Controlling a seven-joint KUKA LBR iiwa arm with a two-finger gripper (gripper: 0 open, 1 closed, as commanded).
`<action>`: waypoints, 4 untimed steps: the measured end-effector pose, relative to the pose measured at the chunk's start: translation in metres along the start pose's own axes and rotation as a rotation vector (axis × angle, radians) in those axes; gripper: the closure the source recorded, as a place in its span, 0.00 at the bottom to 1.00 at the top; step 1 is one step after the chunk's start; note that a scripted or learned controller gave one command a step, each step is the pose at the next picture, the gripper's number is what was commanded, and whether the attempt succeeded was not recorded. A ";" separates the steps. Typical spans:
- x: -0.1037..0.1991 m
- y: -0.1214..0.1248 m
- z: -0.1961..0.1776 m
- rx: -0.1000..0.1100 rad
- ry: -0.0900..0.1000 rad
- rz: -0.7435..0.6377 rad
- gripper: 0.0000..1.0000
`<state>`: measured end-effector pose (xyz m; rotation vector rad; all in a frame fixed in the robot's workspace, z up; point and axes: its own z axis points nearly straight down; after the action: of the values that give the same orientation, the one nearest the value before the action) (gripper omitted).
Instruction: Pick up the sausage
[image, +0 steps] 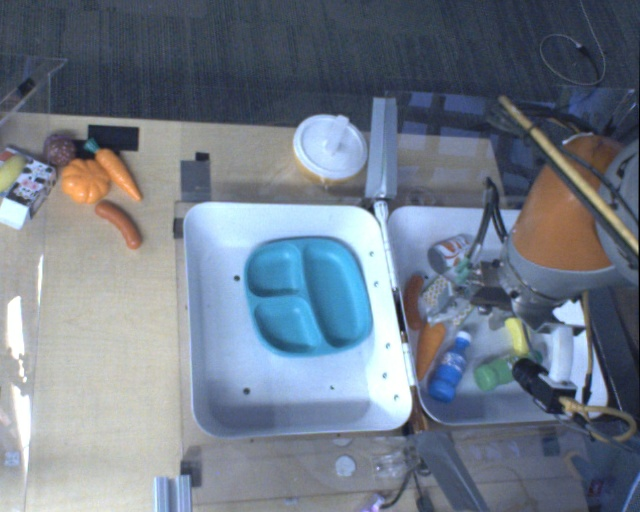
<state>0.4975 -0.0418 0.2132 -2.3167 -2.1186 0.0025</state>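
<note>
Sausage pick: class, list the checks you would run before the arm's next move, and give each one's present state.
1. Target identified: cannot tell. A red-brown piece lies by the right bin's left wall, and a sausage-like piece lies on the bench outside the bins.
2. Tool over right bin: ok.
3. Tool centred on red-brown piece: not ok, it is offset to the side.
4. Room around that piece: not ok. An orange piece and the bottle crowd it.

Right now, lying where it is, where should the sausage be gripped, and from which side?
Grip the sausage at its middle, coming straight down from above. It lies flat on the bench left of the bins, long and thin, running diagonally, so the pincer should close across its narrow width. The pumpkin sits close by its upper end.
</note>
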 end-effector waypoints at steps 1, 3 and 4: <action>-0.041 -0.007 0.065 0.001 0.001 0.328 0.00; -0.025 0.065 -0.019 -0.001 -0.001 0.804 0.00; 0.008 0.000 -0.069 -0.001 0.000 0.752 0.00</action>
<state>0.4988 -0.0341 0.2823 -2.9340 -1.1208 0.0023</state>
